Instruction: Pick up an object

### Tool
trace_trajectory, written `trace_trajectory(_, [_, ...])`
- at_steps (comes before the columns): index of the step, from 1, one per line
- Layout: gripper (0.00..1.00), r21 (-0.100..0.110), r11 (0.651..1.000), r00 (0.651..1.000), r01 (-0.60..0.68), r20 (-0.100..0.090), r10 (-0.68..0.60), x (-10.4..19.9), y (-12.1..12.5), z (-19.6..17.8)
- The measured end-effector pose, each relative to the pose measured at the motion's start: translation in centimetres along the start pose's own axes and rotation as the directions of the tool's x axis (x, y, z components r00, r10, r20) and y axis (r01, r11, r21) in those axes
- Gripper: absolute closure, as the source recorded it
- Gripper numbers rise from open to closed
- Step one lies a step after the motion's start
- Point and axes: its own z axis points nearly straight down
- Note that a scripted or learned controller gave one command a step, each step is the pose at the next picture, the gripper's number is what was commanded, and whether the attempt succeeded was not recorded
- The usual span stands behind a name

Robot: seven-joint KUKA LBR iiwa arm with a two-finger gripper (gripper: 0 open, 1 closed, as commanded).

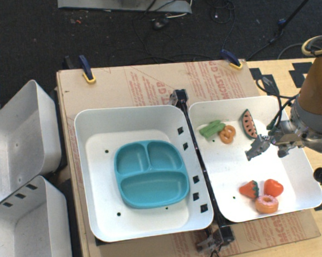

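Two white bins sit side by side: the left bin [92,176] holds one teal divided plate [151,173], the right bin [301,197] six toy foods, among them a watermelon slice [247,123], while the gripper [258,146] hovers over it, grasp indiscernible

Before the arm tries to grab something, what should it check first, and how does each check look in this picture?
1. Objects within the right white bin: ok, six toy foods lie there.
2. Gripper over that bin: ok, above bare floor between the two groups.
3. Gripper already holding something: cannot tell.
4. Nearest target free: ok, the watermelon slice lies alone.
5. Lower group separable: not ok, the pink frosted doughnut touches the strawberry and the red pepper.
6. Blue divided plate out of the way: ok, in the left bin.
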Motion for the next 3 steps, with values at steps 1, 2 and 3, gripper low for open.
trace_trajectory(1, [0.00,0.004,1.000,1.000,-0.003,0.000,0.003,-0.2,-0.1,4.3])
trace_trajectory(2, [0.00,0.006,1.000,1.000,-0.004,-0.001,0.004,-0.7,-1.0,9.9])
trace_trajectory(3, [0.00,0.003,1.000,1.000,-0.003,-0.001,0.003,-0.7,-1.1,15.2])
